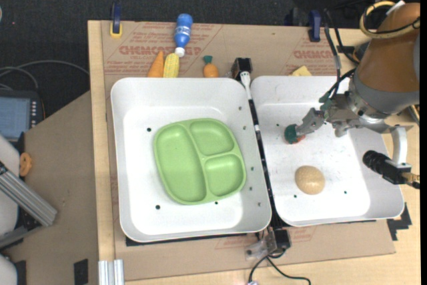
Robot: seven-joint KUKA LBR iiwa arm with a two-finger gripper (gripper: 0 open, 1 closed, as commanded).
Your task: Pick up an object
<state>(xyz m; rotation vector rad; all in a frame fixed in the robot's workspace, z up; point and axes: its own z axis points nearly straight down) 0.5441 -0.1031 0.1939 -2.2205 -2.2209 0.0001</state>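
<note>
A tan round object point(310, 179) lies in the right bin point(347, 200), near its middle front. A small green object with a red spot point(291, 135) sits further back and to the left in the same bin. My gripper point(321, 125) hangs low over the back of this bin. Its left tip reaches down right beside the green object, and whether it touches it is unclear. The tan object lies apart from the gripper, toward the front.
The left bin point(133, 110) holds a green divided plate point(199, 160). Behind the bins lie a blue-and-white bottle point(182, 33), a carrot point(156, 65), a corn cob point(171, 65) and a small carrot point(210, 68). A black fitting point(383, 167) overhangs the right bin's right side.
</note>
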